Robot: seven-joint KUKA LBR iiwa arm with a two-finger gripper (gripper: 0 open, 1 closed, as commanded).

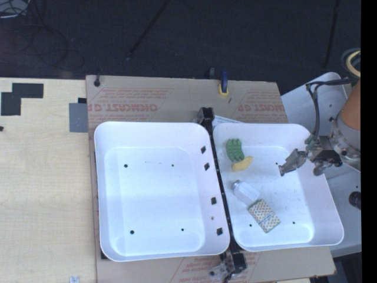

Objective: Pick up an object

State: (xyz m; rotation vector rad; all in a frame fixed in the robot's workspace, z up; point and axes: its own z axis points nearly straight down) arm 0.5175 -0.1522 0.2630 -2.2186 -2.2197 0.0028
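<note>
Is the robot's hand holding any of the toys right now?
No. The gripper hangs over the right bin with open fingers and nothing between them. The green toy, yellow piece and patterned box lie apart from it.

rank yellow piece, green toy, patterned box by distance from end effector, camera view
From the end effector, in the right bin:
1. Yellow piece, to its left, mid-bin.
2. Patterned box, below-left, near the bin's front.
3. Green toy, farthest left, by the divider.

The arm [353, 119] is cut off at the right edge. The small clear item [244, 191] (perhaps a bottle) and the patterned packet [264, 215] are too small to identify.
</note>
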